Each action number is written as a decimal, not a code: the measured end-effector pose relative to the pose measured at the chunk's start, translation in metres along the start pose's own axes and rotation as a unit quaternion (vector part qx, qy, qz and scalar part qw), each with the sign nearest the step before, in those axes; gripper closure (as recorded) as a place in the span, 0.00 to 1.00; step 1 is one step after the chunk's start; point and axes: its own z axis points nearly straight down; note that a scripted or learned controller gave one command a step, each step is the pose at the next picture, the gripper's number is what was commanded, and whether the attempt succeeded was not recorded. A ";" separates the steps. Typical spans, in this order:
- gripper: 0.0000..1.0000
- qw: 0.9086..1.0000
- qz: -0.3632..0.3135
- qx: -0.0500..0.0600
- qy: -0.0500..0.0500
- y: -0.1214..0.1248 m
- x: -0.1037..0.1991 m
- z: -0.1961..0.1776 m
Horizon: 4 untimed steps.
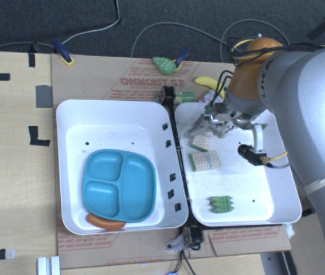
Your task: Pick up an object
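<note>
Right of frame centre, my tool [216,122] hangs over the right bin [265,211]; the patterned sponge [206,161] lies just below it. Its grip I cannot tell.

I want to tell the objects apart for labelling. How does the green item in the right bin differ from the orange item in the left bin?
The green item is short and bumpy; the orange item is longer, smooth and sausage-shaped. The green item lies on open bin floor, apart from other things; the orange item lies at the near edge of the blue divided plate, partly tucked under it. Both are small and lie flat near their bins' front walls.
</note>
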 end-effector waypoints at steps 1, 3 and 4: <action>0.00 1.000 0.000 0.000 0.000 -0.014 0.016 0.000; 0.00 1.000 0.000 0.001 0.001 0.005 0.013 0.000; 0.00 1.000 -0.001 0.001 0.001 0.013 0.011 0.001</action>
